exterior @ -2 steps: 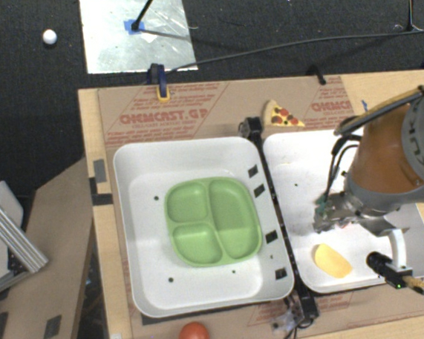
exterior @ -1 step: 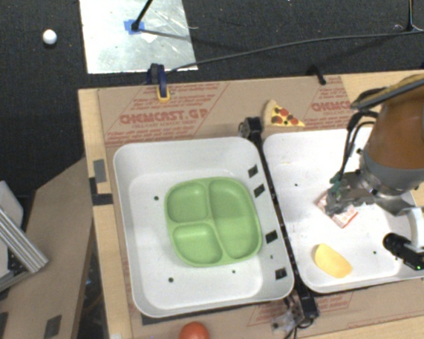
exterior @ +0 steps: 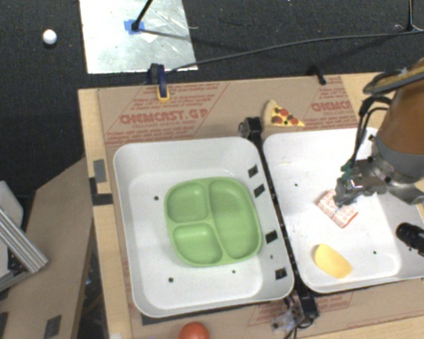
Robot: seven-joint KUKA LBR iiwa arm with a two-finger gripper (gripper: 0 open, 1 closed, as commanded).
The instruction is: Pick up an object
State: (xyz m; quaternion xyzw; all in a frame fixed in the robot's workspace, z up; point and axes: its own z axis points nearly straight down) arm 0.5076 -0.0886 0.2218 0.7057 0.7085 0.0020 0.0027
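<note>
"CHEMCAST GP" on board [exterior: 163, 116]

tray [exterior: 213, 221] in left bin [exterior: 137, 209], packet [exterior: 337, 209] in right bin [exterior: 293, 157]

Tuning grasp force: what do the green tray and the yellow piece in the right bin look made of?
Green tray: looks like molded plastic, matte, with three smooth compartments. Yellow piece: probably plastic or foam toy food, smooth and rounded; the view leaves it open.
</note>
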